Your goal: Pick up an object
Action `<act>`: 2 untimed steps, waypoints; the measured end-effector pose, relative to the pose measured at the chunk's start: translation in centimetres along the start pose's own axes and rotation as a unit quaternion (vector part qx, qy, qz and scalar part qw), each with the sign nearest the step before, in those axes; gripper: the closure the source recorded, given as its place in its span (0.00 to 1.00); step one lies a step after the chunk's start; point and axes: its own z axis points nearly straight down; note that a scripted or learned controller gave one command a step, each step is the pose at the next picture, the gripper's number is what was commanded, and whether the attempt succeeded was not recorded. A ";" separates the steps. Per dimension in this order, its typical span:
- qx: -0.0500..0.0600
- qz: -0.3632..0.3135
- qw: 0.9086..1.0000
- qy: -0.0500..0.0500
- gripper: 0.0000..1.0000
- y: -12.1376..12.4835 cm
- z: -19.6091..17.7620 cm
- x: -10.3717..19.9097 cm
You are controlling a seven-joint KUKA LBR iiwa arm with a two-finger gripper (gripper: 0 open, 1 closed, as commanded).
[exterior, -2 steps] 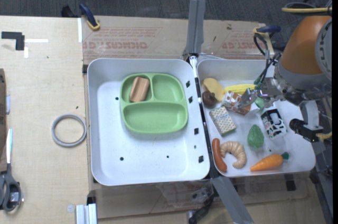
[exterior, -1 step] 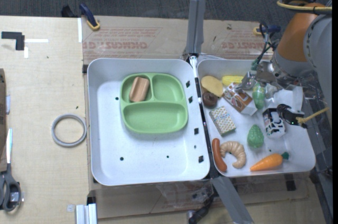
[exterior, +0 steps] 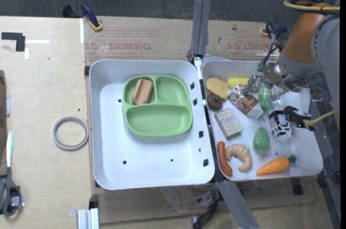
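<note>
Two shallow white bins are set side by side on the table (exterior: 43, 87). In the left bin (exterior: 108, 163) a green divided plate (exterior: 158, 106) is seen, with a small brown bread-like piece (exterior: 142, 91) lying in its upper left compartment.

The right bin (exterior: 311, 160) is crowded with toy foods. A yellow piece (exterior: 217, 86) lies near the upper left corner, with a dark brown piece (exterior: 214, 102) just below it and a corn cob (exterior: 238, 82) to its right. A red and white packet (exterior: 244, 101) lies beside them, and a patterned box (exterior: 228, 123) below that. Along the near edge a red sausage (exterior: 224, 158), a croissant (exterior: 240, 156) and an orange carrot (exterior: 274, 166) are laid out — the sausage touching the croissant. A green textured fruit (exterior: 261, 139) sits above the carrot, and a black and white carton (exterior: 281, 127) just to its right.

The arm is reached in from the right, its orange band above the far right corner of the bin. The hand (exterior: 265, 87) is lowered over the upper middle of the right bin, at a green bottle-like object (exterior: 265, 99) beside the red and white packet. Whether the hand is open or closed cannot be told — its tip is lost among the clutter, and no grip on anything can be confirmed.
</note>
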 end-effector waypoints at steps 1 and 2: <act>0.009 -0.013 1.000 0.001 0.00 4.5 0.7 -3.6; 0.009 -0.022 1.000 0.000 0.00 0.6 1.4 -3.9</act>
